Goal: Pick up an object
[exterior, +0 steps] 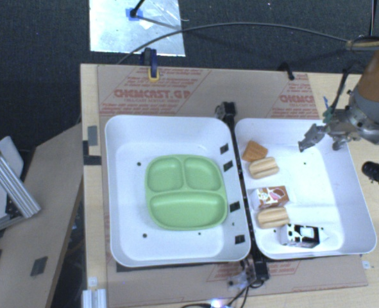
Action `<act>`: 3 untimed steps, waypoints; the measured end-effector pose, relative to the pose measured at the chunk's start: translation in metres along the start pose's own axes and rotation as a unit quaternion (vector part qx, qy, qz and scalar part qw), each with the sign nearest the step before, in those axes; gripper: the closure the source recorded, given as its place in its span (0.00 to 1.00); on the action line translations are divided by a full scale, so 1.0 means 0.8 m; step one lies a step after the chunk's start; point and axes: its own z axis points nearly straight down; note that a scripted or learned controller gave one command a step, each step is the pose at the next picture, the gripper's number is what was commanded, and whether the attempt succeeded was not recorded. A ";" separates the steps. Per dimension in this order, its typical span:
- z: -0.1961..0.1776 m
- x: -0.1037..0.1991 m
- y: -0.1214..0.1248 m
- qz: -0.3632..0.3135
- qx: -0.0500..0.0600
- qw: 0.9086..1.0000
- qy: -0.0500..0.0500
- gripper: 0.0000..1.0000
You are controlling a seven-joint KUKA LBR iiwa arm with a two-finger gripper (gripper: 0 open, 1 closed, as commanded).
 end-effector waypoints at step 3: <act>0.122 -0.006 -0.004 0.001 -0.004 1.000 -0.001 1.00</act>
